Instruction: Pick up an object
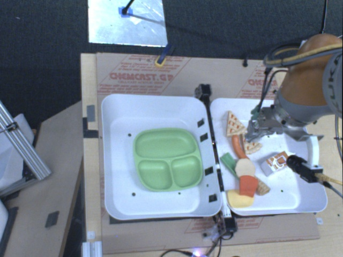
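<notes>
My end effector (253,135) is low in the right white bin (300,197), over the waffle-patterned toy wedge (252,146) beside the orange toy sausage (238,146); can't tell its state. Green sectioned plastic plate (167,159) sits in the left bin (115,143).

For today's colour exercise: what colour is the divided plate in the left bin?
Light green; the divided plate shows clearly in the camera view.

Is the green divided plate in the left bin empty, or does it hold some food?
Empty. The green plate lies flat in the left bin, and all three compartments show bare green. The toy food items are in the right bin.
</notes>
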`<state>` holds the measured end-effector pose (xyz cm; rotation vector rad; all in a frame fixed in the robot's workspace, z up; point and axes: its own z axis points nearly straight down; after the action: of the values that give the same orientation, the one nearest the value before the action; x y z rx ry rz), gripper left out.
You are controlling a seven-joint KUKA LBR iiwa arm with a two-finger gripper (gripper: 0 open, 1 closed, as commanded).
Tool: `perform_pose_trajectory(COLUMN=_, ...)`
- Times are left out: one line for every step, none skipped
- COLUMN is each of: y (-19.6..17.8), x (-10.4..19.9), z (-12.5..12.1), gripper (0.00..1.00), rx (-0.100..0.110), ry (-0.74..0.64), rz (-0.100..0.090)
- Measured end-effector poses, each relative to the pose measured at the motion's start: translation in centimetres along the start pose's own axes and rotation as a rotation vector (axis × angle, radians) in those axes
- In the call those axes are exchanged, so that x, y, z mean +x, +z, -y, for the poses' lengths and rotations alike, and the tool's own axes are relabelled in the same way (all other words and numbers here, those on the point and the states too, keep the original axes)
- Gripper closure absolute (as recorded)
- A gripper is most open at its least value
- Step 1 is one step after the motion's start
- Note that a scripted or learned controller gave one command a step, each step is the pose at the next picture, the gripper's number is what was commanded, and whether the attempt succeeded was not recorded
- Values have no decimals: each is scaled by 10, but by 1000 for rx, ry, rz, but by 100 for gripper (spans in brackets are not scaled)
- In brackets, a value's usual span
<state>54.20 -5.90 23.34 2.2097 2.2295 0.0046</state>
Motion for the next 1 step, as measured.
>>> perform_pose_trajectory(y=0, x=-2, z=3, gripper=100, rx=3, ry=6, rz=0)
